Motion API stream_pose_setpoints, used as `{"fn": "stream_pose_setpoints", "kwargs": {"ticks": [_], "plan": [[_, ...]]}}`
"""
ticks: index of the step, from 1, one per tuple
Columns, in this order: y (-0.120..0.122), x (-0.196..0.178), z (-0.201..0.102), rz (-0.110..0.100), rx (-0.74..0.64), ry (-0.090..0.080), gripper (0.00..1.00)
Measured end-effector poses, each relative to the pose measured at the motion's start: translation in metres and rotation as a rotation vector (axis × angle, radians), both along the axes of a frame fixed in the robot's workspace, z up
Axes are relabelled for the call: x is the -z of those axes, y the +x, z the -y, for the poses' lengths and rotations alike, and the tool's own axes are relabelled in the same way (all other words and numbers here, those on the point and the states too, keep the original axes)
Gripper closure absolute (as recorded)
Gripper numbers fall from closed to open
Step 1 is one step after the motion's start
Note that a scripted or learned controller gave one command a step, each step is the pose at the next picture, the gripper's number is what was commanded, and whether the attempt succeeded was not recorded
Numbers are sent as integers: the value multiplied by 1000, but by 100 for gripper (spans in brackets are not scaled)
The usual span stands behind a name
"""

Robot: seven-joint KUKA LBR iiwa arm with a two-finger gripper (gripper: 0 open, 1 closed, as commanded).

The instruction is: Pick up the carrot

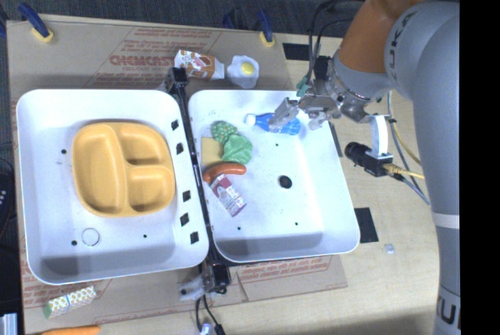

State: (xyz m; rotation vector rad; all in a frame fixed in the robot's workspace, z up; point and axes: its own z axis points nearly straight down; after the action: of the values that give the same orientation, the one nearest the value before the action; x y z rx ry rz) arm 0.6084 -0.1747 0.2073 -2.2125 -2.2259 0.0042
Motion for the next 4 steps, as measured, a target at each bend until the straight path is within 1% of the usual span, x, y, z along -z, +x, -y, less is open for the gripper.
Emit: {"fn": "stream_pose_setpoints", "kwargs": {"ticks": [1, 2, 3, 4], "plan": [[-29, 94, -62, -2, 144, 1, 0], [10, 15, -115, 1, 36, 0, 0], [-7, 16, -187, -1, -89, 1, 0], [-7, 16, -160, -1, -431, 1, 0]]}}
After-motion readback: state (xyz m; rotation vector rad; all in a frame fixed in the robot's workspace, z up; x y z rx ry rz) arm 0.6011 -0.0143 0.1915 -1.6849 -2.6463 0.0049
